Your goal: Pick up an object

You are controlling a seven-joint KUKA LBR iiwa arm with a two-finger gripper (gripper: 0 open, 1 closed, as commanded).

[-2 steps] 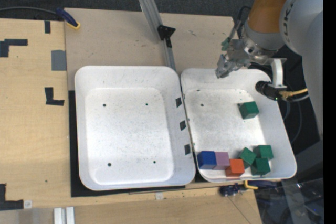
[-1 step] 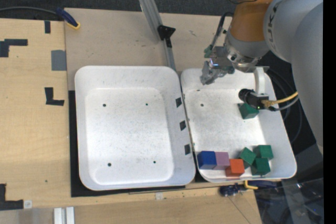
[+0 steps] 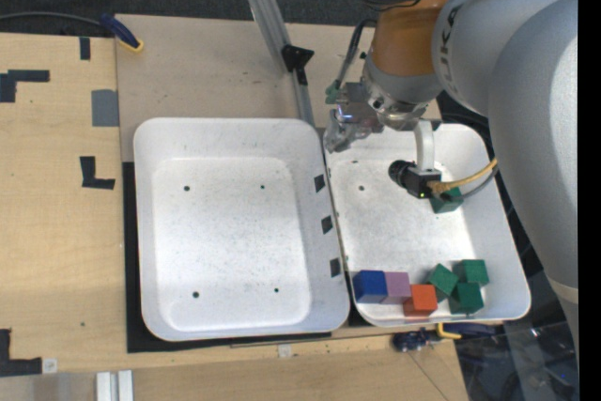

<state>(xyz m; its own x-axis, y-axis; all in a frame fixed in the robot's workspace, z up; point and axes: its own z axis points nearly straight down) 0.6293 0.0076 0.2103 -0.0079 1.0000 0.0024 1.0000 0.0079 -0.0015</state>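
Wooden bench (image 3: 56, 230) carries two white bins. Left bin (image 3: 225, 225) and right bin (image 3: 493, 202) sit side by side. Gripper (image 3: 340, 134) hangs over the right bin's far left corner; jaw state cannot be told. Blue (image 3: 371, 285), lilac (image 3: 398, 285), orange (image 3: 423, 298) and green blocks (image 3: 460, 285) cluster along its near edge, well apart from the gripper.

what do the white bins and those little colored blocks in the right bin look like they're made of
The white bins look like molded plastic with a smooth, slightly glossy finish: rounded corners, curved rims and soft highlights suggest it. The colored blocks look matte and solid with crisp edges and flat, even color; painted wood or foam both seem possible, and the view can't settle which.
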